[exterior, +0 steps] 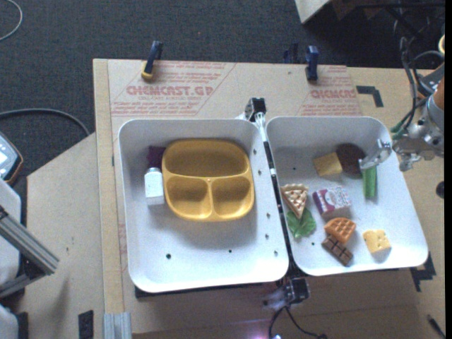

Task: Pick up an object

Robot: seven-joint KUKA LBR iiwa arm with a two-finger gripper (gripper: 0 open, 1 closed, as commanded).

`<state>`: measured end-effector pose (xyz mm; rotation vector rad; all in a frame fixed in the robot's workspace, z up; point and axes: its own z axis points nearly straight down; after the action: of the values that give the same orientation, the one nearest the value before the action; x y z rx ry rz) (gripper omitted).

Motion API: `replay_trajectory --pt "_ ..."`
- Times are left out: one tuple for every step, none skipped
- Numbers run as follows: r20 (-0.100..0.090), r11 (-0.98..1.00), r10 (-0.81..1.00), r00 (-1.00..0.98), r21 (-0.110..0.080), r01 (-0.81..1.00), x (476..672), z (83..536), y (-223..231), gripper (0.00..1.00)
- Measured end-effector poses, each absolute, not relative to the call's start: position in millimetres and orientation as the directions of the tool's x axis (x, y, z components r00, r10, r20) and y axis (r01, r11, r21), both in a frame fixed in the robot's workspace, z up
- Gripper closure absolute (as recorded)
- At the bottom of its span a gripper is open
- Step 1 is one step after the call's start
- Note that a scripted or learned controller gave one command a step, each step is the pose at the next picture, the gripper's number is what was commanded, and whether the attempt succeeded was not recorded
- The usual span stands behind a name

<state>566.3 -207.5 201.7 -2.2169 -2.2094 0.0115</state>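
Observation:
My gripper (390, 159) hangs over the right rim of the right bin (406, 210), reaching in from the right. Its fingers are spread apart and nothing sits between them. The left fingertip (373, 159) is just beside a dark brown round piece (349, 157) and above the top of a green stick (370, 183). A yellow block (328, 164) lies against the brown piece on its left. Lower in the bin lie a pizza slice (294, 198), a purple and white packet (332, 200), a green leaf (302, 224), a waffle (340, 228), a chocolate bar (337, 251) and a cheese wedge (376, 241).
The left bin (134, 246) holds a yellow divided plate (208, 179), a small white bottle (154, 186) and a dark purple item (155, 153) behind it. Clamps (151, 61) (311, 62) stand on the board's far edge.

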Motion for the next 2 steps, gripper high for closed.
replay_trajectory --pt "0.0 0.0 1.0 0.0 0.001 1.0 569.7 209.7 -207.0 0.0" --pt "0.003 0.0 1.0 0.0 -0.006 1.0 565.4 147.3 -203.0 0.0"
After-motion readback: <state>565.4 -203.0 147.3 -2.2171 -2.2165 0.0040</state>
